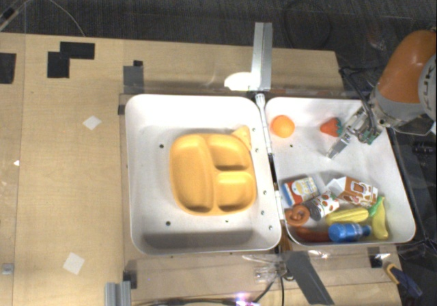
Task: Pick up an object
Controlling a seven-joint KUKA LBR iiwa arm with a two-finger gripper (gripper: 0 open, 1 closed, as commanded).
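Approach step: the gripper (339,145) hangs low in the far part of the right bin (396,161), just beside a red object (330,127); nothing is seen between its fingers, and whether they are spread or pressed together cannot be told. The next move likely calls for centring over one object before closing. An orange ball (282,126) lies to the left; a clutter (334,210) fills the near end. The left bin (147,175) holds a yellow tray (212,172).
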